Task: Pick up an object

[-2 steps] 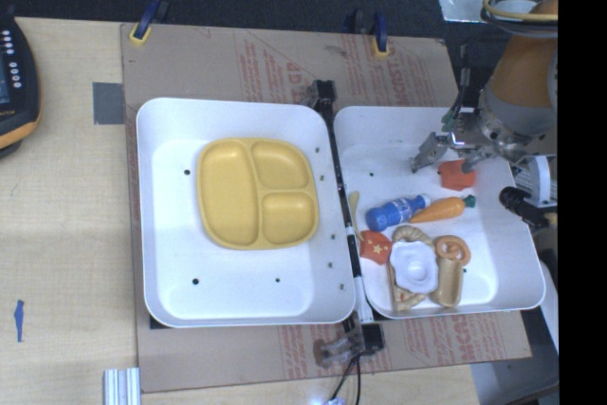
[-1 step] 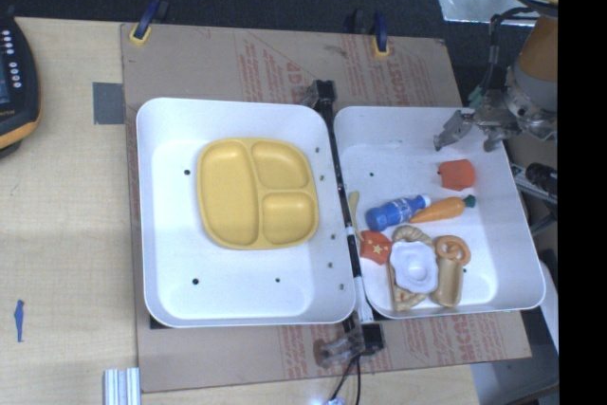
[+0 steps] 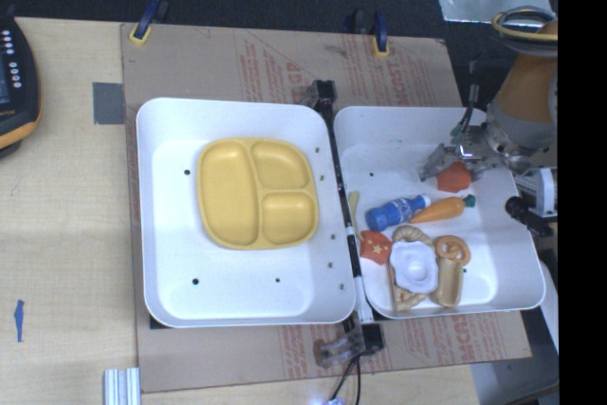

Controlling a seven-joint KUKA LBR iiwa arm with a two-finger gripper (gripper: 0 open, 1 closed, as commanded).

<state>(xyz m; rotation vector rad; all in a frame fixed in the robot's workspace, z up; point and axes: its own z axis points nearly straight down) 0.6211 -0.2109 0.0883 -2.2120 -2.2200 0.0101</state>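
My gripper [image 3: 453,164] hangs over the right bin [image 3: 379,130], near its back right part, with the arm coming in from the right. A small red-orange object [image 3: 456,177] lies right under the fingertips; I cannot see whether it sits between them. Just in front lie an orange carrot [image 3: 440,211] and a blue bottle [image 3: 394,212]. Further forward are a red piece with a star [image 3: 376,248], a fried egg [image 3: 414,265], a pretzel [image 3: 452,249] and a tan bread piece [image 3: 448,284].
The left bin [image 3: 166,232] holds a yellow three-compartment plate [image 3: 257,193]. Both bins rest on a cardboard sheet [image 3: 237,62] held by clamps. A black and orange controller [image 3: 14,81] lies at the bench's far left.
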